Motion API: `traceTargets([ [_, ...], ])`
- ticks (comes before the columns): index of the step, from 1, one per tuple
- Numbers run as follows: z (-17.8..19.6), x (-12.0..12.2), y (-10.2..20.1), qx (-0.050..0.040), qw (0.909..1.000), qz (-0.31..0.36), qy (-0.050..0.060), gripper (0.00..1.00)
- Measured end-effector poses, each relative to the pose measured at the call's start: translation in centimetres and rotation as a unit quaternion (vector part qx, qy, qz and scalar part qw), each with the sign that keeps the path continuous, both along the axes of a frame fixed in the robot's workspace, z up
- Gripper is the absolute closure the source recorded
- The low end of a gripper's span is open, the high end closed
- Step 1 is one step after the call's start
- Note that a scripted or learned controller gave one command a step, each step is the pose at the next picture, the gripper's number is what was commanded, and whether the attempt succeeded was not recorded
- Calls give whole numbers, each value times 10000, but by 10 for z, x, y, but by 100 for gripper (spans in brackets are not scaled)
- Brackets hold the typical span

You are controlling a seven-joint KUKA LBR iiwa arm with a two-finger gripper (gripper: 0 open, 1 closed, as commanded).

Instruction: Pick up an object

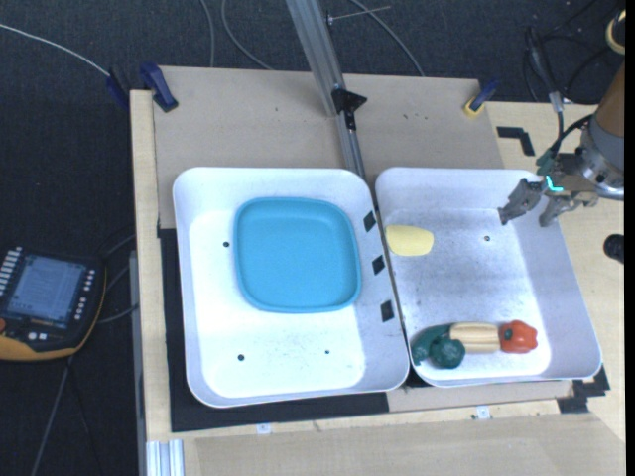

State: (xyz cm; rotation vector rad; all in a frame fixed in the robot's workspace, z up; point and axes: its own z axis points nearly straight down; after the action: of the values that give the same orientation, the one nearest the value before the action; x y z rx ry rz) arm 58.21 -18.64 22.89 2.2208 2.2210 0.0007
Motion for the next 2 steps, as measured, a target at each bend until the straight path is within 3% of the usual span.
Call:
traceTargets([
  [1,0,0,0,0,10000,0,1,0],
  [2,-51,8,-5,5,10000,0,23,0],
])
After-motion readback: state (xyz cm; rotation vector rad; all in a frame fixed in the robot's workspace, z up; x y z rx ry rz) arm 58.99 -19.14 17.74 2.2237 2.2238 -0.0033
